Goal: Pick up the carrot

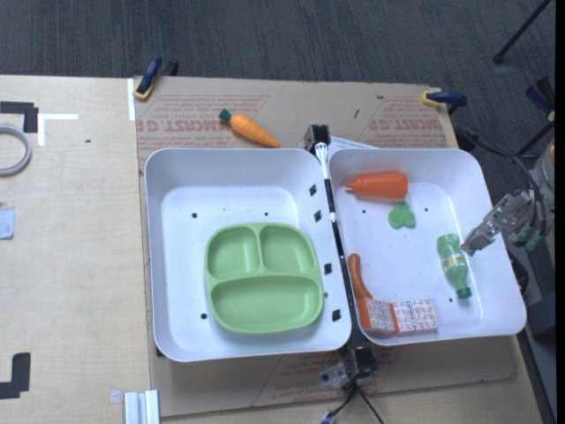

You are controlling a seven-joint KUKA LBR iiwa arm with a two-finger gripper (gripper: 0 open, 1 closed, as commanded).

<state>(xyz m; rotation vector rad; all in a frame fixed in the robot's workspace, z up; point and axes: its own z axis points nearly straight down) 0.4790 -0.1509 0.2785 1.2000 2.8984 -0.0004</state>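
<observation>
A small orange carrot (pixel 251 129) with a green stalk end lies on the cardboard just behind the left bin (pixel 168 237), outside both bins. In the right bin (pixel 494 312) a thicker orange carrot-like piece (pixel 378 185) lies near the back wall, and a green leafy piece (pixel 402 217) lies apart from it, just in front. My gripper (pixel 484 235) hangs over the right bin's right side, close above and to the right of a green bottle (pixel 454 266). It is far from both orange pieces and holds nothing that I can see.
A green divided plate (pixel 263 276) sits in the left bin. The right bin also holds a thin orange sausage-like piece (pixel 357 283) and a red-and-white packet (pixel 403 316) at the front. Blue clamps (pixel 148 78) (pixel 447 100) hold the cardboard's back corners.
</observation>
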